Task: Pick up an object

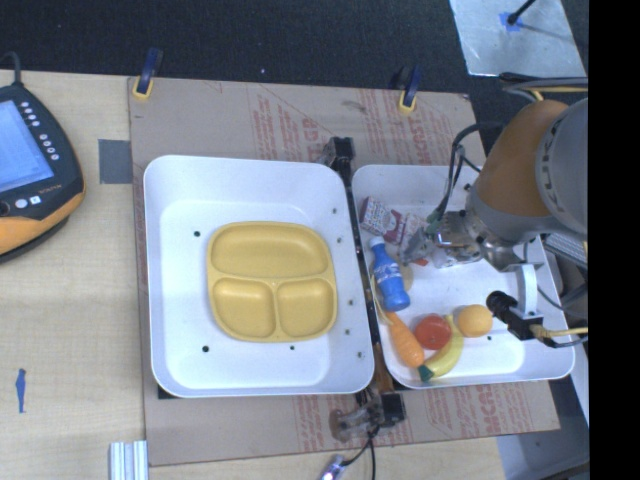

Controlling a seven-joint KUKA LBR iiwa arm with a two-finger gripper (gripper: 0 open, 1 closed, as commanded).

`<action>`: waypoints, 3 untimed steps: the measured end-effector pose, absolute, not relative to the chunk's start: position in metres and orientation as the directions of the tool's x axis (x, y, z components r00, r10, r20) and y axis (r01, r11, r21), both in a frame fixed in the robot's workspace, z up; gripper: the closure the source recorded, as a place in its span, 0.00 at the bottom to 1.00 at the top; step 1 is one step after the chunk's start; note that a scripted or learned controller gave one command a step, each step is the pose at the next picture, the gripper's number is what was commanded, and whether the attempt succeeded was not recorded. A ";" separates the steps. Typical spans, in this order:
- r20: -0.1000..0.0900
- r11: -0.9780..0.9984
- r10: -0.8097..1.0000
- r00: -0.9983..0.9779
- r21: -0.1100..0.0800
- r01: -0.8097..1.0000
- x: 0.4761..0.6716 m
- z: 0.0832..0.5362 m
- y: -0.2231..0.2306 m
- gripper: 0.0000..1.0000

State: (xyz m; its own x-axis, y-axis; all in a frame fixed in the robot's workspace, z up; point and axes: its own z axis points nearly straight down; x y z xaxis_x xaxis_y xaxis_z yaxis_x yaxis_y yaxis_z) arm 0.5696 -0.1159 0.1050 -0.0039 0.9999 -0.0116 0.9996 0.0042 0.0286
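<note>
**Arm low over the right bin**

The jaws [432,240] sit over the right bin [500,368], beside a small packet [385,216]; how far they are parted cannot be told. A blue bottle [389,276], carrot [404,340], tomato [432,330], banana [445,356] and orange [473,319] lie nearby. The left bin [170,268] holds a yellow tray [272,278].

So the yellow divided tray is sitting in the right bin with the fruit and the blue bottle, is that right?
Not quite. The camera view shows the yellow divided tray in the left bin, alone. The fruit and the blue bottle are in the right bin.
</note>
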 end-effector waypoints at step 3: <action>0.000 0.002 1.000 -0.002 -0.005 1.000 0.610 0.110 -0.092 1.00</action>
State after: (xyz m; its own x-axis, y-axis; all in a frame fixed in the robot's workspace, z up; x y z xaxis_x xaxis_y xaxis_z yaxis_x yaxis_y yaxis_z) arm 0.6103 -0.0925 0.1098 -0.0023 1.0000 0.0003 1.0000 0.0023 -0.0052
